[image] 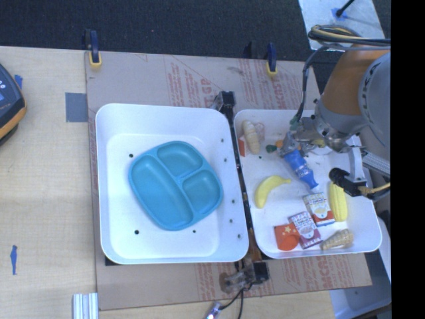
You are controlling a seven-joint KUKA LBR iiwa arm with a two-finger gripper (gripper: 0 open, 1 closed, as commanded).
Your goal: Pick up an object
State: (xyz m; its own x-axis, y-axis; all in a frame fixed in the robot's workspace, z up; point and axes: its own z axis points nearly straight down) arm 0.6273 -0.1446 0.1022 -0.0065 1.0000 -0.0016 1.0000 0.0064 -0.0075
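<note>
Tool (pixel 297 141) sits low over blue bottle (pixel 299 167) in right bin (pixel 372 244); can't tell its state. Bottle looks light, rigid, slick plastic; grip across its body.

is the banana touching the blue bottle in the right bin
Apart. The camera view shows bare white bin floor between the banana and the blue bottle, which lies up and to its right.

You could not see the jaws, because the big grey arm (pixel 352 105) covered them from above. The arm also hid the far right corner of the right bin (pixel 372 241). The top end of the blue bottle (pixel 299 166) went under the arm. A dark gadget (pixel 9 105) on the worktop was cut off at the left edge.
</note>
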